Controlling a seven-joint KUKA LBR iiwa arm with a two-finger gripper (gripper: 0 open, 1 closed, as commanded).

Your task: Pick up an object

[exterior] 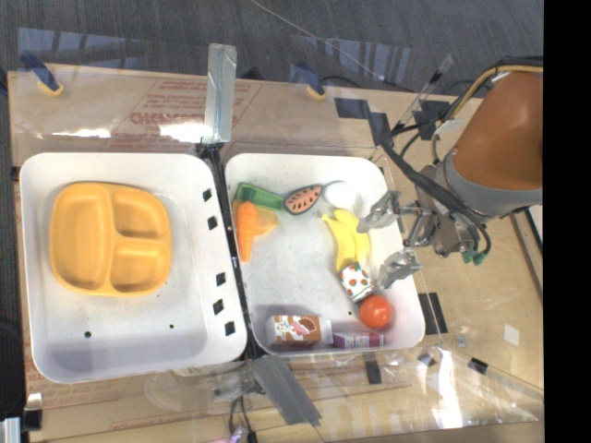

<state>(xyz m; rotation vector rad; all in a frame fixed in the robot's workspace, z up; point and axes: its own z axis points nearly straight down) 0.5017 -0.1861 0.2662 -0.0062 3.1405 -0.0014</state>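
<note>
Gripper point(390, 240) at 3 o'clock edge of right bin point(277, 335), jaws spread wide w/ nothing between; banana point(349, 236) just beside, tomato point(375, 312) at 5.

Arm point(499, 146) cut off at right, small carton point(357, 280) label too small to read

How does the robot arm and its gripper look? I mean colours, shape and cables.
The arm is rounded, grey, with a wide orange band above the wrist. Black cables loop along it toward the gripper, which is a small metallic assembly with two silver fingers. A short green piece hangs near the wrist.
</note>
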